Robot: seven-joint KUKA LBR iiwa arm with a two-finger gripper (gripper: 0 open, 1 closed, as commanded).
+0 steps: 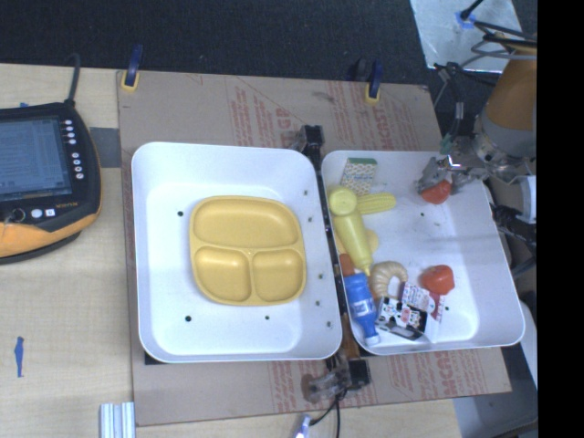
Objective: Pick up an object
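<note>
My gripper (pixel 437 182) hangs over the far right part of the right bin (pixel 474 245). A small red object (pixel 435 192) sits between its fingertips, and the fingers are shut on it. Along the bin's left side lie a yellow bottle (pixel 352 228), a yellow piece (pixel 378 204), a green-and-white card (pixel 360 171) and a blue bottle (pixel 359 303). Near the front lie a tan bread-like piece (pixel 388 275), a second red object (pixel 439 278) and a playing-card box (pixel 407 317).
The left bin (pixel 164 199) holds a yellow divided plate (pixel 248 249). A tablet in an orange case (pixel 41 176) lies on the bench at far left. Clamps (pixel 372 78) hold the cardboard sheet at the back edge.
</note>
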